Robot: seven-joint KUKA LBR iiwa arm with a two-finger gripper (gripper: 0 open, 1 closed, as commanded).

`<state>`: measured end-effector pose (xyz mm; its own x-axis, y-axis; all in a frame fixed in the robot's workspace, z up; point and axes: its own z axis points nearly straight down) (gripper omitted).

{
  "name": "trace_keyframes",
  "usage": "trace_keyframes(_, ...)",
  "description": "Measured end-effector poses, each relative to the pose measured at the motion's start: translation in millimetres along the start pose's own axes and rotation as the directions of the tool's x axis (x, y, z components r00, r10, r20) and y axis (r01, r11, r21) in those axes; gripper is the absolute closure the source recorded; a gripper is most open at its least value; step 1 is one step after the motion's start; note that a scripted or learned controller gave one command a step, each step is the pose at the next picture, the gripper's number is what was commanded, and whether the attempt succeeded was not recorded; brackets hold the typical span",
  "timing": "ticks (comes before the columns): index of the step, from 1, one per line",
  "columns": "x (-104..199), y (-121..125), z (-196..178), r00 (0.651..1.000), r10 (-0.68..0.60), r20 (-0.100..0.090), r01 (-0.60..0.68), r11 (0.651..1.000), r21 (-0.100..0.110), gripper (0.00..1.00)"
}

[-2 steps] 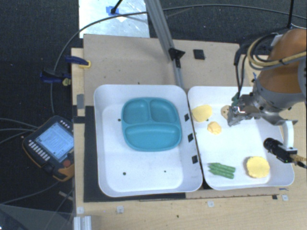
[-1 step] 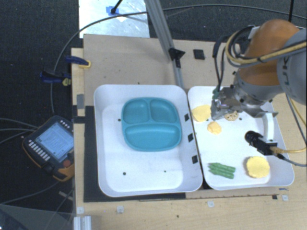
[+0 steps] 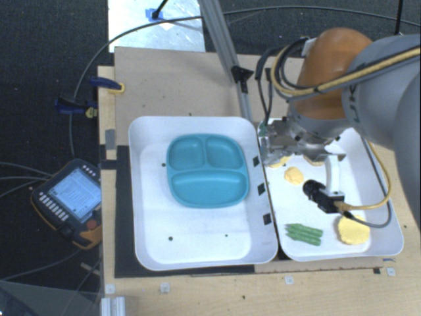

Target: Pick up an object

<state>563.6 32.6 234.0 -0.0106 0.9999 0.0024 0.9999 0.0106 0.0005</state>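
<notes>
The arm comes in from the right, orange band high over the right bin (image 3: 388, 239), and the gripper (image 3: 275, 151) sits low at that bin's upper-left corner, hard against the wall shared with the left bin (image 3: 141, 242). There's a pale yellow piece (image 3: 281, 161) right under the wrist, partly covered, and I cannot tell whether it is caught or merely beside the tool. Gripper state: can't tell, the wrist body hides it. A second yellow piece (image 3: 294, 175) lies just beyond, toward the near side. The green beans (image 3: 304, 234), long axis across the bin, and the yellow disc (image 3: 352, 232) sit well apart. A blue divided plate (image 3: 207, 171) rests in the left bin.
</notes>
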Motion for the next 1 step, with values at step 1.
trace_keyframes(1,60.5,16.4,6.8,1.000,-0.001,-0.001,0.001,1.000,-0.002,1.00)
